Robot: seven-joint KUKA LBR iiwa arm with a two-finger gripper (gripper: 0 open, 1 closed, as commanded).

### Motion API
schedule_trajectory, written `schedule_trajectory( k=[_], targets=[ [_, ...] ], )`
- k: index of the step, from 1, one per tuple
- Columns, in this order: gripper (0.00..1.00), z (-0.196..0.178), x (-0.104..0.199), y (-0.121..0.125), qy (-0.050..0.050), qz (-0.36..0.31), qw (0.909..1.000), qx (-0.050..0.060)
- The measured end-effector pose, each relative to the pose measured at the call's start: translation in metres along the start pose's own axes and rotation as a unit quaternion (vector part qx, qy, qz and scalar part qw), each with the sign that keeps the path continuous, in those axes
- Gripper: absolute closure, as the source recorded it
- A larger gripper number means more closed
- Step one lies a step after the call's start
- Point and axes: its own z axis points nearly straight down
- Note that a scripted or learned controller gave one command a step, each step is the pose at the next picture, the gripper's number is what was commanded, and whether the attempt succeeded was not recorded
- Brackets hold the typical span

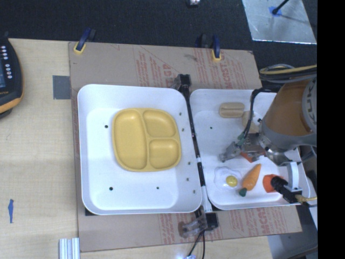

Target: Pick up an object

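My gripper [230, 151] hangs low over the middle of the right bin [207, 104], reaching in from the right and pointing left. Just in front of it lie a toy fried egg [228, 178] and an orange carrot [250, 177] with a green tip. A small red piece [248, 157] peeks out from under the gripper's body. A tan bread-like piece [232, 110] rests at the back of that bin, apart from the gripper. Another red object [268, 183] sits near the bin's front right.
The left bin [94, 144] holds a yellow divided plate [146, 139] in its middle. Both bins stand on a cardboard sheet [135, 63] clamped at the back. A dark controller [8, 74] lies at the bench's far left edge.
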Motion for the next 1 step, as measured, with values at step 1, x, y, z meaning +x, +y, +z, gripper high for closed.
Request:
schedule_trajectory(
  k=[1],
  targets=[
    [0.0, -0.0077, -0.0647, 0.0783, -0.004, 0.0, 1.0, -0.009]
  ],
)
